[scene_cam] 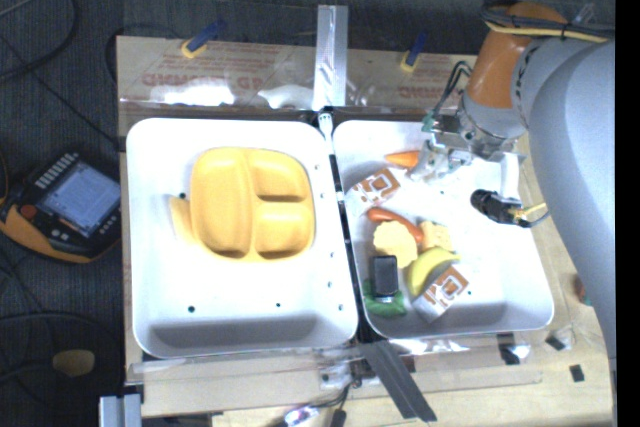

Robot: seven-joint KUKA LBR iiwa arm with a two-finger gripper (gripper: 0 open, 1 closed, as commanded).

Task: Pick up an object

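Gripper low in the right bin's far corner, grasp unconfirmed.

You have the two-finger gripper (440, 158) just beside the small orange carrot-shaped piece (403, 158) in the shallow white right bin (520, 285); whether it is released or clenched, you cannot tell. Expect it could nudge the piece sideways, or foul the bin wall.

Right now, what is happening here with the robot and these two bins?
A grey robot arm with an orange band reaches in over the right bin. Its gripper hangs at the bin's far end, close to a small orange piece, with nothing visibly held. Below it lies a pile of small items, among them a yellow banana-like piece and a black block. The left bin holds a yellow divided tray.
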